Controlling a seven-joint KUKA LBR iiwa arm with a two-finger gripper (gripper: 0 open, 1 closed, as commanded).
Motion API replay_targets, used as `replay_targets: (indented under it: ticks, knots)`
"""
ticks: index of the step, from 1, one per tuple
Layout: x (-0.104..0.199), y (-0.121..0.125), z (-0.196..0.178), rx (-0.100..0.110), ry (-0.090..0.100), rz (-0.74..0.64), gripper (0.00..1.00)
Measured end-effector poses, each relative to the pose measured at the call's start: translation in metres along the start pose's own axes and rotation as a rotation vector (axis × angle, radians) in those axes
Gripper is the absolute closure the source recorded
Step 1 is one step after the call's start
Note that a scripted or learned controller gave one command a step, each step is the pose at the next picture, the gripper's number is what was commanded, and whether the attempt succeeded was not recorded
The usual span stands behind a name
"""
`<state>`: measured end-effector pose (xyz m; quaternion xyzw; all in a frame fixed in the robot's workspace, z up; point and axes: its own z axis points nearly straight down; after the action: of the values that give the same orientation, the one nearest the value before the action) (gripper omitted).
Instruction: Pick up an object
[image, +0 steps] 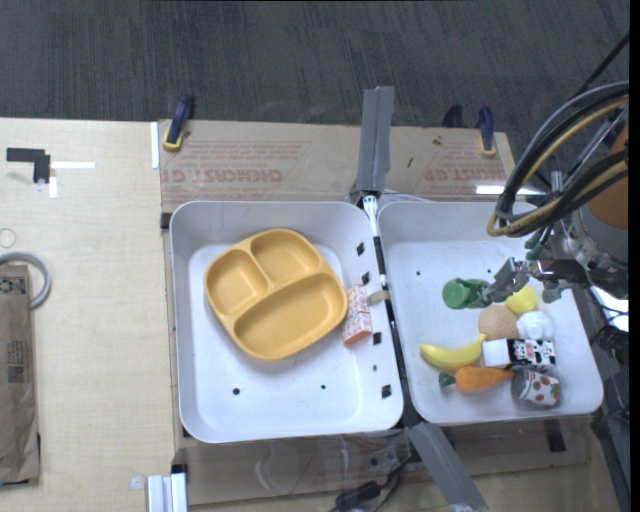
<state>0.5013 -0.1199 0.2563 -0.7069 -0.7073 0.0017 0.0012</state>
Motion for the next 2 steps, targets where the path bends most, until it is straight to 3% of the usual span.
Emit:
replay_targets:
  ticks: [1, 2]
  knots:
    - [-0.040, -0.024, 0.066, 0.000, 0.000, -0.013, 0.00]
    - [-0.094, 0.109, 0.160, -0.014, 0.006, -0.104, 0.00]
